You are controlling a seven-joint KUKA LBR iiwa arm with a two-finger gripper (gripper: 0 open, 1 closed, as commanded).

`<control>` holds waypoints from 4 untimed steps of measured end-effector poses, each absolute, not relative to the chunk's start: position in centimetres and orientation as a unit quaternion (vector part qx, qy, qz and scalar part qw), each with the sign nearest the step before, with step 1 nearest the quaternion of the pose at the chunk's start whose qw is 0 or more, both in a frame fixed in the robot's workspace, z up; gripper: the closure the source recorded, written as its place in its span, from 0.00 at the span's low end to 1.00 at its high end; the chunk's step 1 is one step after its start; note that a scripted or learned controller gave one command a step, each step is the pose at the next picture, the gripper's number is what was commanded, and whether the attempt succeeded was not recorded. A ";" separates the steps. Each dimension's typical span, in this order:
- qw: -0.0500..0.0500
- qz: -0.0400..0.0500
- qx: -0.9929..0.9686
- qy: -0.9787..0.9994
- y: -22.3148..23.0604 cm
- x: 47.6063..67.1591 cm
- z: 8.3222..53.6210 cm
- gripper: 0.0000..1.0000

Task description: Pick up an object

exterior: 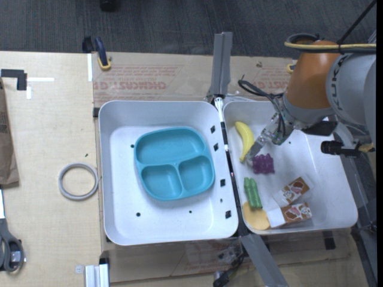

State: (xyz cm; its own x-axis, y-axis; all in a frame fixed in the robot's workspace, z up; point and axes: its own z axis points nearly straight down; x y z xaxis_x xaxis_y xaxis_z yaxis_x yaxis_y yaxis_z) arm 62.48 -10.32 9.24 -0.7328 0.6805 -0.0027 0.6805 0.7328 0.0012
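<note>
In the right bin [323, 220] lie a yellow banana [244, 136], a purple bunch of grapes [263, 164], a green vegetable [252, 192], a flat yellow piece [257, 218] and two small printed packets [294, 201]. My gripper [258, 149] reaches down from the orange-banded wrist at the right. Its fingertips sit between the banana and the grapes, just above the grapes. Nothing shows between its fingers.
The left bin [114, 178] holds a blue divided plate [174, 163]. A grey divider post [221, 64] stands between the bins at the back. On the wooden bench left of the bins lie a grey ring [78, 180] and scissors [9, 251].
</note>
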 end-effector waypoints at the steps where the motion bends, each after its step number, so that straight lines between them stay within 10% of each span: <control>1: 0.001 0.000 0.393 0.920 -10.3 58.5 9.7 0.00; 2: 0.001 0.000 0.488 0.873 -9.1 54.7 19.1 0.00; 3: 0.001 -0.001 0.487 0.874 -9.1 54.8 20.0 1.00; 4: 0.001 -0.001 0.489 0.872 -12.7 55.9 25.8 1.00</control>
State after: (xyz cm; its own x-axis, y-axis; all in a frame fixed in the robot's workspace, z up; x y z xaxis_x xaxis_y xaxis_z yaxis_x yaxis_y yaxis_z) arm 55.89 -12.74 25.79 -0.5225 0.8527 -0.0017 0.8527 0.5225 -0.0006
